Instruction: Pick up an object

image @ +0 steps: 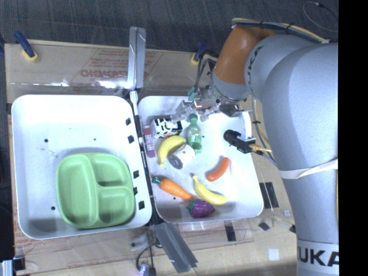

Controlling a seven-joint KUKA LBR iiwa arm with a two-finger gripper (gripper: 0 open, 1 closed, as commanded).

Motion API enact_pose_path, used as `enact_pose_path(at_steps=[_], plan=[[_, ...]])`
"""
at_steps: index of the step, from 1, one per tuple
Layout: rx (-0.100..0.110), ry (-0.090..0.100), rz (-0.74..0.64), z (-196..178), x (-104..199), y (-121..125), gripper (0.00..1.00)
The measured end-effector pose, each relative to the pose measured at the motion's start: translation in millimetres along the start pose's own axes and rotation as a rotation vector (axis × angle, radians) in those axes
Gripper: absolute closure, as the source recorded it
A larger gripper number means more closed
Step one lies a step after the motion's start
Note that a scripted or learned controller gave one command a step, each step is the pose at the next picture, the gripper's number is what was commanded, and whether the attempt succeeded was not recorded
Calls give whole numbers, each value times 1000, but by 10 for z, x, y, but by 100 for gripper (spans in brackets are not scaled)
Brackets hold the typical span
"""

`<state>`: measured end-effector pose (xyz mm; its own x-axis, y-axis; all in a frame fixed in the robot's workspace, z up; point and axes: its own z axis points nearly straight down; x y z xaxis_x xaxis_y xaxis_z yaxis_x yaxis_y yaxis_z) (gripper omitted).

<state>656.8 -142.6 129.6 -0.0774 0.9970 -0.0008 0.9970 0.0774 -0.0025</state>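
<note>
The pincer (198, 109) is seen low over the far part of the right bin (244, 203), hung from the grey arm (293, 96) with its orange band (234, 53). Whether it is wide or narrow cannot be told; nothing is seen held in it.

Just beneath it, toward the near side, a green bottle (194, 134) is found, with a banana (168, 146) and a grey-white cylinder (181, 156) beside that, to the pincer's left and nearer. A black-and-white piece (165, 125) is spotted just to its left.

Nearer the camera, well apart from the pincer, a sausage (218, 169), a carrot (173, 188), a second banana (209, 192) and a purple grape bunch (200, 208) are laid out.

Far to the left, a green tray (95, 190) is set in the left bin (34, 119) on the table (69, 59).
</note>
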Motion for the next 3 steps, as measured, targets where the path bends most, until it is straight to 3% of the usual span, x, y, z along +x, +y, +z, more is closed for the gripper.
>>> enact_pose_path(at_steps=[1, 2, 3], plan=[[-34, -1, -21, 208, -55, -206, 0], [-39, -6, -24, 77, -66, -191, 100], [-33, -15, -347, 210, 444, 12, 100]])
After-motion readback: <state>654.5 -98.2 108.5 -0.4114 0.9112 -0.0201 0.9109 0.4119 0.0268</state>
